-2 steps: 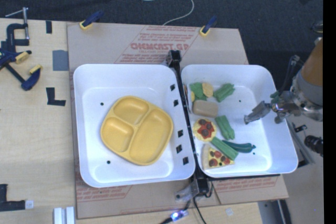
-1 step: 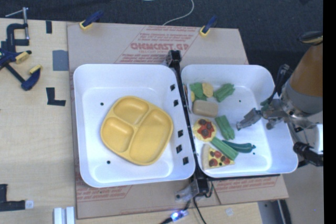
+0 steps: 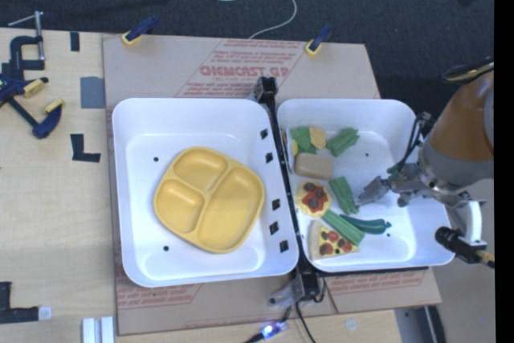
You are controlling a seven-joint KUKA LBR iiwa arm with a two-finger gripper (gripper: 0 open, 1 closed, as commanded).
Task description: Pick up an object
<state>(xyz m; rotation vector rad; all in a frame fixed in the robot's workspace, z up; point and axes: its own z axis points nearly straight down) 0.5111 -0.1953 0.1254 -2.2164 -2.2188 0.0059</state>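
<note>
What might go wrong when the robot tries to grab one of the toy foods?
The claw hangs low in the right bin, near a tight clump of toys. The green pieces lie against the round pizza and the pizza slice, so it may pinch two at once, or just shove them into the wall.

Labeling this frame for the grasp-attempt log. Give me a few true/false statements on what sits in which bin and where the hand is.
1. The yellow divided plate lies in the left bin. True.
2. The toy food pieces are spread over both bins. False: they are all in the right bin, by its left side.
3. The hand is over the right bin. True.
4. The hand is lifting the pizza slice. False: the slice lies on the bin floor, apart from the hand.
5. The round pizza sits between the tan block and the pizza slice. True.
</note>
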